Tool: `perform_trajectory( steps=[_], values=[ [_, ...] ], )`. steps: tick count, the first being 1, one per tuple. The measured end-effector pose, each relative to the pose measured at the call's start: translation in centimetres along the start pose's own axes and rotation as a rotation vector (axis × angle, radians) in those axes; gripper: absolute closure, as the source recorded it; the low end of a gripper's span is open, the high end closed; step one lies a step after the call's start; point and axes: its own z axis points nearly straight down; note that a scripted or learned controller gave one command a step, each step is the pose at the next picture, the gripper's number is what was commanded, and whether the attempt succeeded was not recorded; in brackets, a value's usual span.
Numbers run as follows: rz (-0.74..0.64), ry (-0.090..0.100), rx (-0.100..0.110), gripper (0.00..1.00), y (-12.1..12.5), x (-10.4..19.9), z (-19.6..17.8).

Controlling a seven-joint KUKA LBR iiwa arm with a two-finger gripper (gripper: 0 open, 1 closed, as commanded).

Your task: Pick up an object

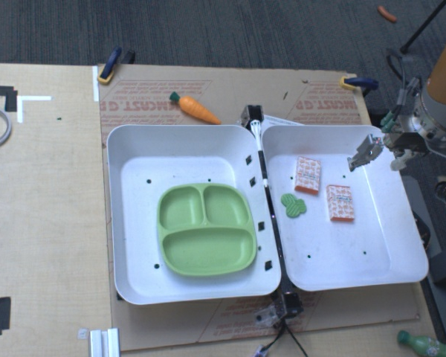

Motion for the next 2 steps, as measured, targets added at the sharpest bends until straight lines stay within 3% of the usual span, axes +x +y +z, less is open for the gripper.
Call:
perform_trajectory(
  steps=[1,2],
  values=[
    [0.047,0.0,-0.009,0.0,-1.3,2.4,17.7],
    [-0.137,-0.004,-0.011,0.0,3.7,3.1,17.6]
  ],
)
